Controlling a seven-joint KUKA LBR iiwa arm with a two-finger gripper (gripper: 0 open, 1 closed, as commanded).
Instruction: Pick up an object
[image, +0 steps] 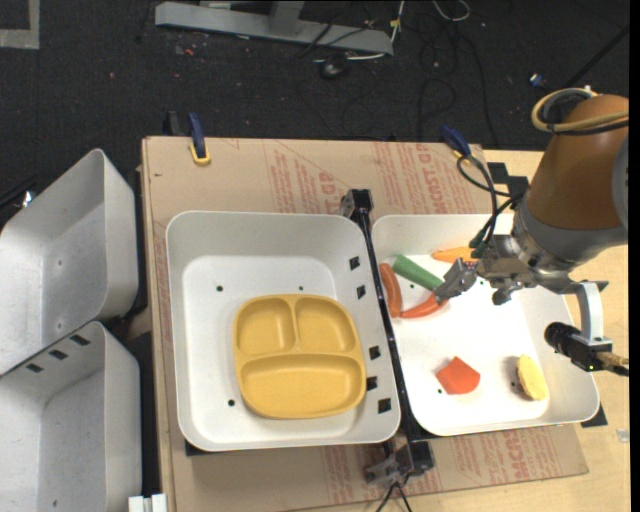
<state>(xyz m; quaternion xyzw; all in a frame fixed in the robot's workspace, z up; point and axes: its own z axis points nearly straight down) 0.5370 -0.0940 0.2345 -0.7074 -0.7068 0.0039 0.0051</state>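
Several small items lie in the right bin (575, 405) beneath our gripper (463, 277), whose fingers stand apart on nothing: a green stick (417, 271) just left of the tips, an orange chilli (420, 308) just below them, a red wedge (458, 375) and a yellow piece (530, 378) farther down. We judge the chilli the likeliest target. Its long axis runs slantwise, so we should straddle it across its width and descend squarely before closing.
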